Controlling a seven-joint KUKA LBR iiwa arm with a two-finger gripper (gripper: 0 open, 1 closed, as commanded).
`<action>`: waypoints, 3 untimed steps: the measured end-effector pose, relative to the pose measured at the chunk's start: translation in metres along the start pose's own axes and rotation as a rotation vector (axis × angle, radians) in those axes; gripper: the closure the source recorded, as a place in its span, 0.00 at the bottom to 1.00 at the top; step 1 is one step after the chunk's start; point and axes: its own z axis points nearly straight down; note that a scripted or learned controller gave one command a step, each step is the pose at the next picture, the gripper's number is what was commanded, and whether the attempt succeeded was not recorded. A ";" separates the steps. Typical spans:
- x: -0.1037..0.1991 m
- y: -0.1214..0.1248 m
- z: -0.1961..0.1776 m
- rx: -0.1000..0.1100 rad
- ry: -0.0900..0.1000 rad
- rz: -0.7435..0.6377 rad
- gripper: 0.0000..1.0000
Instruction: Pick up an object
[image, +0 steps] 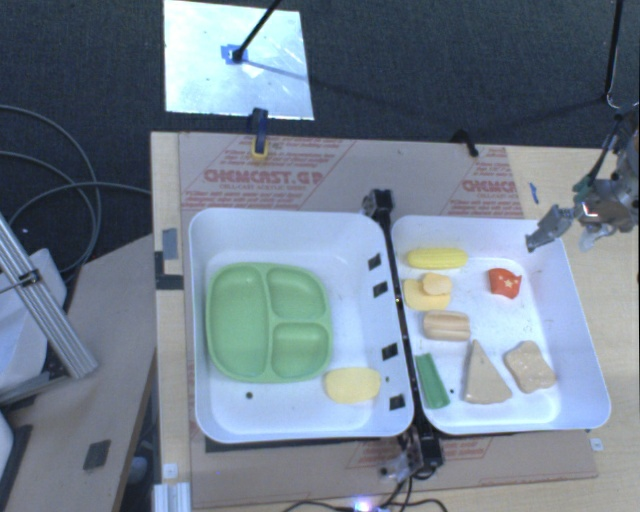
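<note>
Nothing is picked yet: the gripper (566, 226) hangs open and empty over the right bin's (572, 330) far corner, near the red piece (505, 283), with food items lying below.

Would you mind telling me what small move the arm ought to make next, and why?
Probably shift the gripper a little toward the red piece and lower it. The gripper sits at the far right corner of the right bin, holding nothing, and the red piece is the nearest item, lying apart from the other food pieces.
</note>
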 end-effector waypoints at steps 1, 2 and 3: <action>0.001 0.007 0.165 0.012 0.004 0.002 0.00; -0.009 0.038 0.187 -0.001 0.000 -0.003 0.00; -0.009 0.038 0.174 -0.005 -0.001 -0.004 1.00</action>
